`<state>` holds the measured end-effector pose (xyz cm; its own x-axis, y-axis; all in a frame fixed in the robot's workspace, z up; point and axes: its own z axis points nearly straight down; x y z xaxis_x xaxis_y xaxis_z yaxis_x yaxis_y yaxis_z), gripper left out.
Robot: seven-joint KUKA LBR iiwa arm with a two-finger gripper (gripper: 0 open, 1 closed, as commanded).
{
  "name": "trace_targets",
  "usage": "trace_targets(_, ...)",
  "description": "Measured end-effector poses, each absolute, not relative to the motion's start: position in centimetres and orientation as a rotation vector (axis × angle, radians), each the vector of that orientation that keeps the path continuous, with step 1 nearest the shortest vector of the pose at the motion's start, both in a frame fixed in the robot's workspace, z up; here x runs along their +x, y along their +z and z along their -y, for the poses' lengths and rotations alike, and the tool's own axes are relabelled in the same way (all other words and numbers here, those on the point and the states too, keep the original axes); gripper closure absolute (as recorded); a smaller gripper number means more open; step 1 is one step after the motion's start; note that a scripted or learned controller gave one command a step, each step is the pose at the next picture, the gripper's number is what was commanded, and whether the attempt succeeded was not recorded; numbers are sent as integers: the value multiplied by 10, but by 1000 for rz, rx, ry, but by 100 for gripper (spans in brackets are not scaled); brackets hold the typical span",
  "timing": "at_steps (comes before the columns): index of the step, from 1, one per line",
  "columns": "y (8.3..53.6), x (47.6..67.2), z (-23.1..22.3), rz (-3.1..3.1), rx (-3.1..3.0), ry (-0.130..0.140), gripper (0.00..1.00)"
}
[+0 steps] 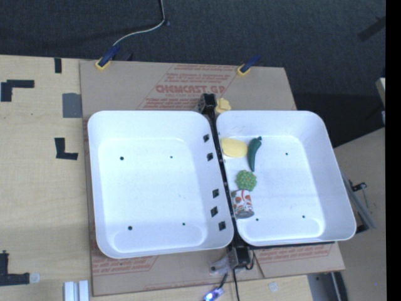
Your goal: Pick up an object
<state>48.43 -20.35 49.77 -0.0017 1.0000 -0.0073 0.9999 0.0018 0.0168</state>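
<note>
The right bin (313, 168) holds several small objects along its left side. A yellow lemon-like piece (233, 147) lies near the divider. Beside it, a dark green pepper-shaped piece (254, 152) lies slanted. Below them sits a green bumpy ball (246, 180). A small red and white can (242, 204) lies close to the bin's left wall.
The left bin (150, 180) stands beside the right one on a brown cardboard sheet (182, 86). Black clips (216, 193) run along the seam between the bins. A white cable (141, 33) trails over the dark floor at the back.
</note>
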Motion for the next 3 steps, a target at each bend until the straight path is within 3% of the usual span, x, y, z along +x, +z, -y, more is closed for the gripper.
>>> trace_targets(1, 538, 484, 225, -2217, 2217, 2, 100)
trace_targets(2, 535, 484, 224, -2221, 2220, -1, 0)
trace_targets(3, 298, 482, 213, -2230, 2231, -10, 0)
